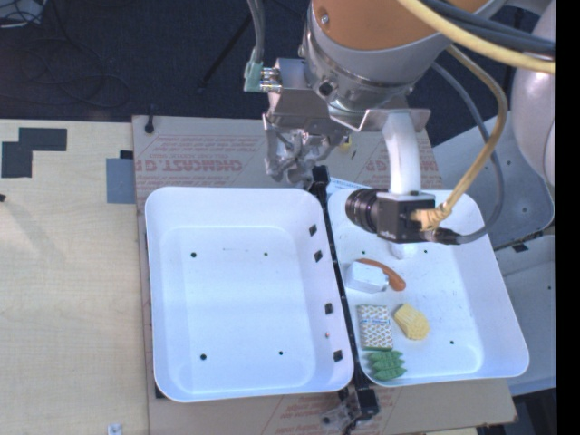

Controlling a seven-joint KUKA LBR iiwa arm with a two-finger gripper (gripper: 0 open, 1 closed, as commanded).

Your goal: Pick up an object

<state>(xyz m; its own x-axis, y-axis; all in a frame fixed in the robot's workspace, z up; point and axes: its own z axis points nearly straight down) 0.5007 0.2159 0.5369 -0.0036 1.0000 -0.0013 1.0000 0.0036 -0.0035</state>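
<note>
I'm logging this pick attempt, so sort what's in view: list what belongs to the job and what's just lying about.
Belongs to the job:
- pincer
- right bin
- yellow piece
- green piece
- patterned block
- orange strip
- small white item

Just lying about:
- left bin
- cardboard sheet
- cables
</note>
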